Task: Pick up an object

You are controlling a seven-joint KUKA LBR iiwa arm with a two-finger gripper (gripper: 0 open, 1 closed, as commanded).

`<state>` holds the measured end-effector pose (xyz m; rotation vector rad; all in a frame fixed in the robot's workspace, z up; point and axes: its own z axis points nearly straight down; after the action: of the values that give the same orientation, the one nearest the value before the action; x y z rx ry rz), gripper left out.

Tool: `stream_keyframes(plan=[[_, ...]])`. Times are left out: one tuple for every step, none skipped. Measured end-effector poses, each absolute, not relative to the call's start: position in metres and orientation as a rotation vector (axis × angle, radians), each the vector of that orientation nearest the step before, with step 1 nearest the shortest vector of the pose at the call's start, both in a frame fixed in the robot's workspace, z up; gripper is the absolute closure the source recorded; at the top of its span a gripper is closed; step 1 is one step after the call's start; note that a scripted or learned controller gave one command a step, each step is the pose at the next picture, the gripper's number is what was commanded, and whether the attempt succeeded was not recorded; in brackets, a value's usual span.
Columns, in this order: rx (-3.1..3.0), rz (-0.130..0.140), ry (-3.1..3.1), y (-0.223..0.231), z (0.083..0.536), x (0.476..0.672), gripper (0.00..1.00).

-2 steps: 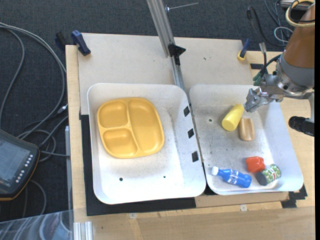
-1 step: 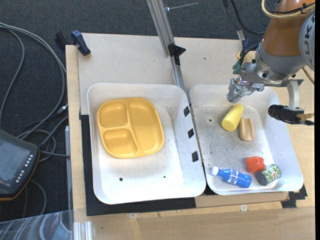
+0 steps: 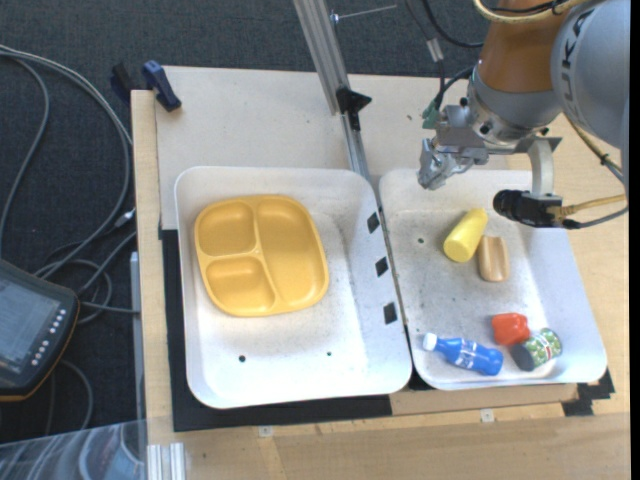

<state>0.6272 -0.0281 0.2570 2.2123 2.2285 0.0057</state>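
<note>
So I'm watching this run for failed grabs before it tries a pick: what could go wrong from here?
1. The yellow cup and the bread roll lie touching, so going for one may shove the other.
2. The red block, green can and blue bottle crowd the right bin's near corner, leaving little finger room.
3. The gripper hangs over the far rim, risking a bump if it drops straight down.

One fixed camera looks down at a slant — from above the bench (image 3: pixel 250 118) — onto both bins (image 3: pixel 200 368).

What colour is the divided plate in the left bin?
Yellow: the divided plate shows plainly in the camera view.
</note>
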Motion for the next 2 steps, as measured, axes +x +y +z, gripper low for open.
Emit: stream_keyframes(plan=[[2.213, 0.004, 2.23, 0.031, 0.244, 0.639, 1.0], [2.215, 0.003, 2.228, 0.084, 0.228, 0.657, 1.0]])
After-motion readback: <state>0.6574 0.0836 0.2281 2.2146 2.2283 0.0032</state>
